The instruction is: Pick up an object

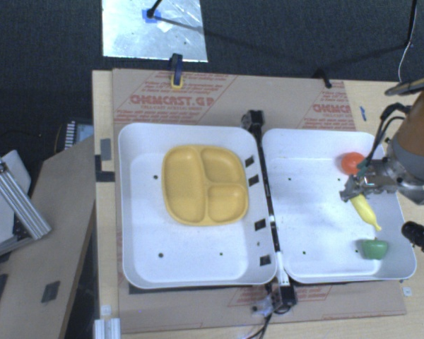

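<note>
While the arm reaches in from the right, its hand [358, 186] sits low in the right bin [304, 260], touching the yellow banana's [366, 211] upper end; I cannot tell its grip. An orange ball [350, 162] and green object [373, 248] lie nearby.

A yellow divided plate [203, 184] rests in the left bin [141, 253].

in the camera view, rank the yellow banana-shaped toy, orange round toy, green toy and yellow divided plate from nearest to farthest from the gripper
1. Yellow banana-shaped toy, right bin, just below the gripper.
2. Orange round toy, right bin, just above it.
3. Green toy, right bin's lower right corner.
4. Yellow divided plate, left bin, far to the left.
</note>
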Available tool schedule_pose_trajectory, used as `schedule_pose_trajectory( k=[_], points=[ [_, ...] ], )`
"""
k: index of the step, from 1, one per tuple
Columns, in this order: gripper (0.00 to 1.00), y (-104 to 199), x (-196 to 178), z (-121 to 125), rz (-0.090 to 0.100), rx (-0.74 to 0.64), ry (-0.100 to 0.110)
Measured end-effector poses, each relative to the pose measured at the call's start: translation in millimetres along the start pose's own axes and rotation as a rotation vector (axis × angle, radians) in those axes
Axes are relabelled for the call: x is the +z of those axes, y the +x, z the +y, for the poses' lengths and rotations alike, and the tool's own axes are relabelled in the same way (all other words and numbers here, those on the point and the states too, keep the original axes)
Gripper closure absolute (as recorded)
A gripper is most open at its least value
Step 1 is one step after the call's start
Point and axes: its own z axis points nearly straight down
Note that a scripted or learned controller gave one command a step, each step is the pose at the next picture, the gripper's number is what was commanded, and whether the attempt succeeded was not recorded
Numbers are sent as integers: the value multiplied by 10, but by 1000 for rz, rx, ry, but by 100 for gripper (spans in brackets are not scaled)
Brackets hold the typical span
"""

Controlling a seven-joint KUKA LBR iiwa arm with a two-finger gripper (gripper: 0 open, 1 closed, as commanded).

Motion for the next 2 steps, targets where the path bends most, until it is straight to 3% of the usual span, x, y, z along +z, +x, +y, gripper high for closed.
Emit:
schedule_pose_trajectory(
  k=[1,2],
  points=[
    [100,-3,-221,15,1,-1,3],
    [100,516,-285,13,3,-6,5]
  ],
)
